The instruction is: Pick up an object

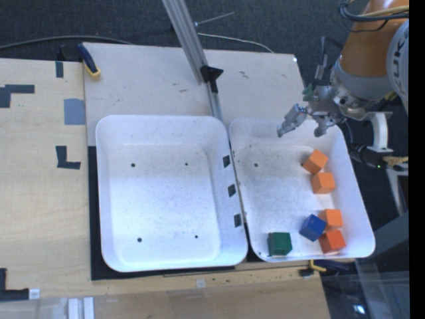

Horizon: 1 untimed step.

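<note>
The right bin [265, 178] holds several small blocks. Two orange ones [316, 161] [323, 182] lie near its right wall. At the near right corner sit a blue block [311, 227], two more orange blocks [331, 217] [333, 241] and a green block [279, 243]. My gripper [304, 125] hangs over the bin's far right corner, above and behind the nearest orange block. Its two fingers are spread apart with nothing between them.
The left bin [159, 191] sits beside the right one. A slanted metal pole [189, 38] rises from between the bins at the back. A blue and yellow clamp [89, 60] lies on the bench at the far left.
</note>
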{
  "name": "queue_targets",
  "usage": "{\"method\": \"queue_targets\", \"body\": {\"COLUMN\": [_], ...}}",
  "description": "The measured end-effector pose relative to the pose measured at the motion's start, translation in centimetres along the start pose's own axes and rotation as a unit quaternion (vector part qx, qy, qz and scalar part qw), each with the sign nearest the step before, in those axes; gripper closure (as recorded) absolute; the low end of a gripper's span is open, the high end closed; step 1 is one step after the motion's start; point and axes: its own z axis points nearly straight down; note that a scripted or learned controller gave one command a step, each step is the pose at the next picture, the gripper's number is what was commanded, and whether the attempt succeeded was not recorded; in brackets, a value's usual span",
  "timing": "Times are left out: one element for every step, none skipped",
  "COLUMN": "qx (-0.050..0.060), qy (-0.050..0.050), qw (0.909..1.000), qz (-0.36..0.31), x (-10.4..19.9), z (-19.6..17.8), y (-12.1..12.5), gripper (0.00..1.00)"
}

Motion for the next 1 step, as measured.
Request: {"method": "queue_targets", "body": {"qx": [0.000], "qy": [0.000], "qw": [1.0000], "qz": [0.001], "x": [-2.06], "z": [-1.17], "y": [-2.61], "gripper": [0.00]}}
